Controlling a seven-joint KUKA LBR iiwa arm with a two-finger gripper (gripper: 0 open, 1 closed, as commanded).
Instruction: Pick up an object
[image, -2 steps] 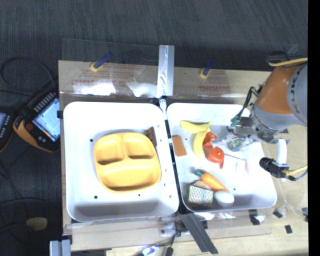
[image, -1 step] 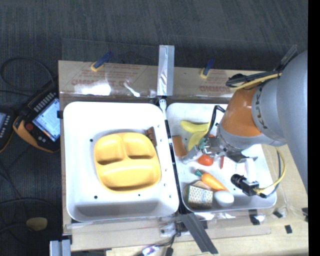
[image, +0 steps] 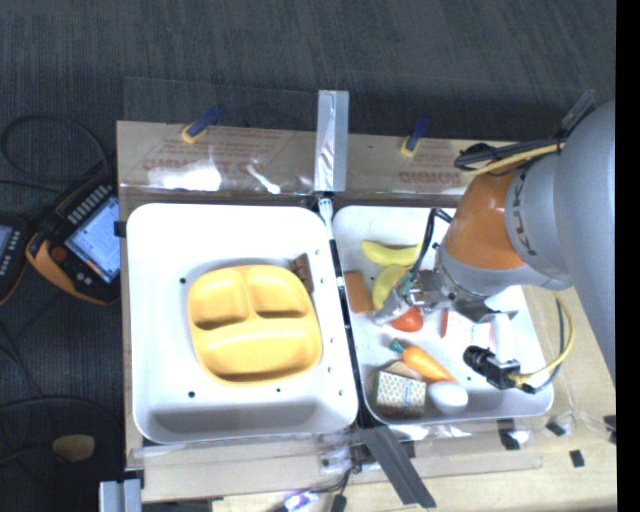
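My gripper (image: 412, 296) hangs low in the right bin (image: 530, 400), below the orange wrist band. It is right over a small red round item (image: 406, 321) and touches or nearly touches the lower end of a yellow-green banana (image: 385, 268). Whether anything is in its grip cannot be made out. An orange carrot (image: 424, 362) lies just below it. A white egg-like object (image: 448, 397) and a woven patterned block (image: 401, 391) sit at the bin's front edge. A brown-orange block (image: 357, 291) leans by the bin's left wall.
The left bin (image: 150, 300) holds a yellow compartment tray (image: 255, 322) with a small brown piece (image: 302, 269) at its upper right. A black cable connector (image: 490, 362) hangs from the arm over the right bin. A handheld pendant (image: 88, 243) lies off the bench at left.
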